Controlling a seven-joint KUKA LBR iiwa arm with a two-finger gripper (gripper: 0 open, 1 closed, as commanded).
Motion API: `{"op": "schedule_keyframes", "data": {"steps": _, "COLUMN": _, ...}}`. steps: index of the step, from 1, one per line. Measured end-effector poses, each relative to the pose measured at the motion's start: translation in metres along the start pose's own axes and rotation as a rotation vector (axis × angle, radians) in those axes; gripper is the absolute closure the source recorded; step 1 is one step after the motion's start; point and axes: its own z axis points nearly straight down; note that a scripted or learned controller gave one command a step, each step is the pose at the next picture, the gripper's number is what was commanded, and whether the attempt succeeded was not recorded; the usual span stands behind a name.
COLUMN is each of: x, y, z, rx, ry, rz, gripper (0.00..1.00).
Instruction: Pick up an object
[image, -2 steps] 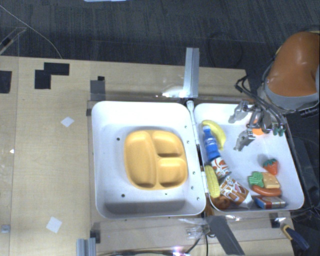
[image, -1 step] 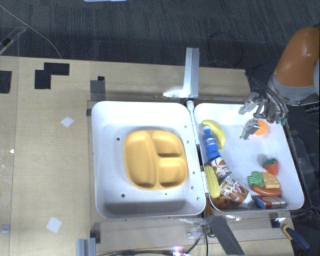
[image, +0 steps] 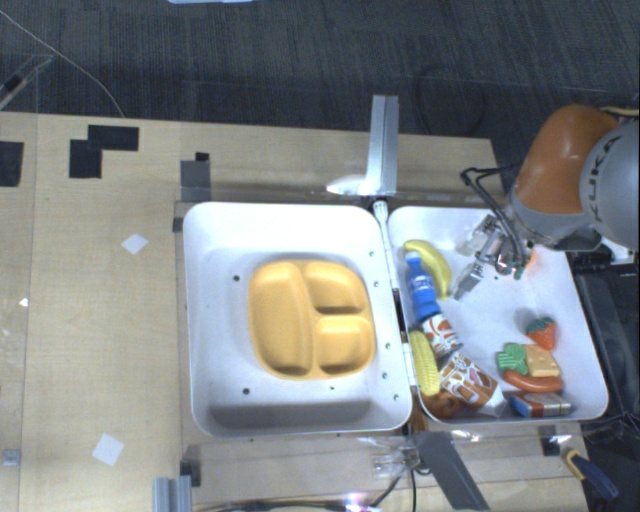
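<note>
The right bin (image: 560, 300) holds a yellow banana (image: 430, 262), a blue bottle (image: 421, 287), a corn cob (image: 425, 362), a printed snack packet (image: 462, 380), a strawberry toy (image: 541, 331), a green toy (image: 514, 357) and a hot dog (image: 530, 380). My gripper (image: 468, 262) hangs low over the upper middle of this bin, just right of the banana. It is open, and bare white bin floor shows between its fingers. Nothing is held.
The left bin (image: 215, 300) carries a yellow divided tray (image: 310, 317). A metal post (image: 384, 140) stands behind the seam between the bins. The grey arm with its orange band (image: 565, 160) comes in over the right bin's far right corner.
</note>
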Motion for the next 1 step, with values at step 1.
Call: {"op": "schedule_keyframes", "data": {"steps": 1, "x": -0.0032, "y": 0.0031, "z": -0.0151, "rx": -0.004, "ry": -0.013, "rz": -0.007, "gripper": 1.0}}
